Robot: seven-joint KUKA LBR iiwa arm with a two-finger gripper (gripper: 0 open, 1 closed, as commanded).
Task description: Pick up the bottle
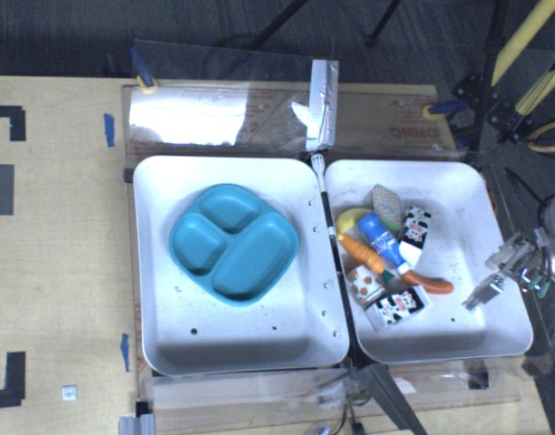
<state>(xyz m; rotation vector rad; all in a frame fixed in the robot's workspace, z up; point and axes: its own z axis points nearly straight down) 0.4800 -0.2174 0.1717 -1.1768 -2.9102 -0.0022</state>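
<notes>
The bottle (382, 237) is blue with a white label and a white cap. It lies on its side in the left half of the right bin (459, 198), on a pile of small toys, with its cap pointing to the lower right. My gripper (480, 283) hangs over the right side of the same bin, well to the right of the bottle and apart from it. Its two metal fingers (501, 259) stand open with nothing between them.
An orange carrot (366, 253) lies against the bottle, beside a yellow piece (350, 219), cow-patterned blocks (397, 305) and a red-orange sausage (429, 284). The left bin (160, 188) holds a blue divided plate (234, 243). A clear plastic wall (223, 107) stands behind the bins.
</notes>
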